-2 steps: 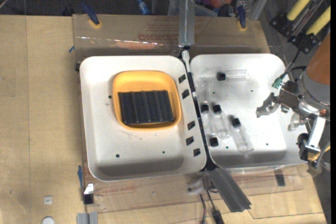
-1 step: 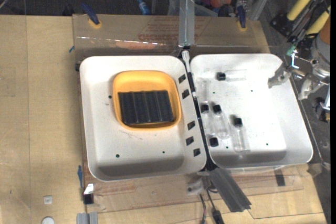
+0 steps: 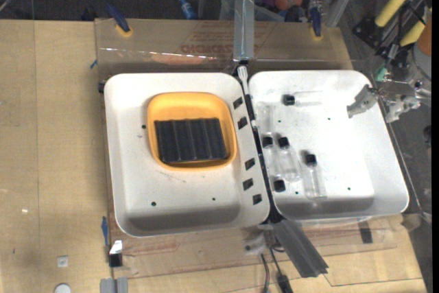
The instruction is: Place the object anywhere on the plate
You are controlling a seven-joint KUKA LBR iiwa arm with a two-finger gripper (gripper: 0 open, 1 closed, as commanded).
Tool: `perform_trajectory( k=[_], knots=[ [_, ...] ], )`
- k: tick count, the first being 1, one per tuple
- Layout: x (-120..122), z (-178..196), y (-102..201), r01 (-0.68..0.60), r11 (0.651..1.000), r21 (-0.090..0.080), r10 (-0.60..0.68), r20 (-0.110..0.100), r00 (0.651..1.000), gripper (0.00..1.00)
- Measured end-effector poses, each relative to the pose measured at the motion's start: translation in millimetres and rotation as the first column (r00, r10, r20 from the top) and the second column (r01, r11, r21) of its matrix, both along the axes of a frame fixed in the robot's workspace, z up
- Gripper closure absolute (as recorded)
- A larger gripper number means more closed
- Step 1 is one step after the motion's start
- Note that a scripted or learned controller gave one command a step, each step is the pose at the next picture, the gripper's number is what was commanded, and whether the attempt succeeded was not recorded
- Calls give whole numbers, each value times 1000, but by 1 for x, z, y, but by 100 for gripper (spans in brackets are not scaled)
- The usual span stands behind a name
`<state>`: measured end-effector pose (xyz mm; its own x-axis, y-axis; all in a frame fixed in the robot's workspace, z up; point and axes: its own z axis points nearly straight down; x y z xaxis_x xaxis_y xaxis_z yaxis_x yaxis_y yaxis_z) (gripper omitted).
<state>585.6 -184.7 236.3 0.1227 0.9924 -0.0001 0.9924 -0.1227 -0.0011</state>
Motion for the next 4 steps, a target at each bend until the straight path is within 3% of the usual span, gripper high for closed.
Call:
perform_trajectory(
  k=[1, 2, 3, 4],
  knots=[
    [44, -48, 5, -332, 943, -2, 332, 4, 943, 0],
    [70, -34, -39, -567, 824, -6, 567, 5, 824, 0],
    [83, -33, -35, -726, 688, -7, 726, 4, 688, 0],
    [80, -12, -36, -800, 599, -9, 800, 4, 599, 0]
  ],
)
